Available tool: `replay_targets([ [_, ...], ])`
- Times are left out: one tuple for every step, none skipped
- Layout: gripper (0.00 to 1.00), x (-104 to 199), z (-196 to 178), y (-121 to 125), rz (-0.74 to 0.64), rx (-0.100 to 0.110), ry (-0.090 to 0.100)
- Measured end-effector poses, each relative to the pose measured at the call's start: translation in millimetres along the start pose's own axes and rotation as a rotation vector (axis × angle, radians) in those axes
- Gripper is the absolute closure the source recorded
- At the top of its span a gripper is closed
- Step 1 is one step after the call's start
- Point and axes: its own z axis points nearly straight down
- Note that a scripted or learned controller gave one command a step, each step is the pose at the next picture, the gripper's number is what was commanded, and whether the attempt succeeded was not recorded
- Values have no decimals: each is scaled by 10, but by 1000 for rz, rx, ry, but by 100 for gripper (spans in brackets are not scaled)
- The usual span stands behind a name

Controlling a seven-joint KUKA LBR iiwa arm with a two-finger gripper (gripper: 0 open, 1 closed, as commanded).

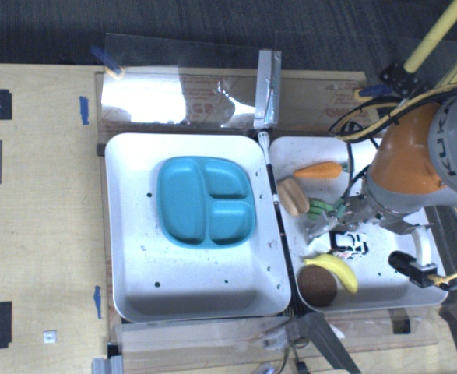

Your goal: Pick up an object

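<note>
Faintly, "KU" lettering [455, 156] on arm [415, 162]

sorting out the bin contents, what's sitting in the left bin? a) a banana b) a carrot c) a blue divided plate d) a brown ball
c: the blue divided plate lies alone in the left bin, while the banana, the carrot and the brown ball are all in the right bin.

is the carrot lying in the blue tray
No, the carrot lies in the right bin, away from the blue tray.
</note>
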Motion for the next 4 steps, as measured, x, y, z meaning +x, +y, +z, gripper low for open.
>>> replay_targets([
  [0,82,-816,-145,362,-2,0],
  [0,67,-54,604,171,2,0],
  [0,83,8,380,121,-22,-1],
  [100,82,-120,403,120,-28,-3],
])
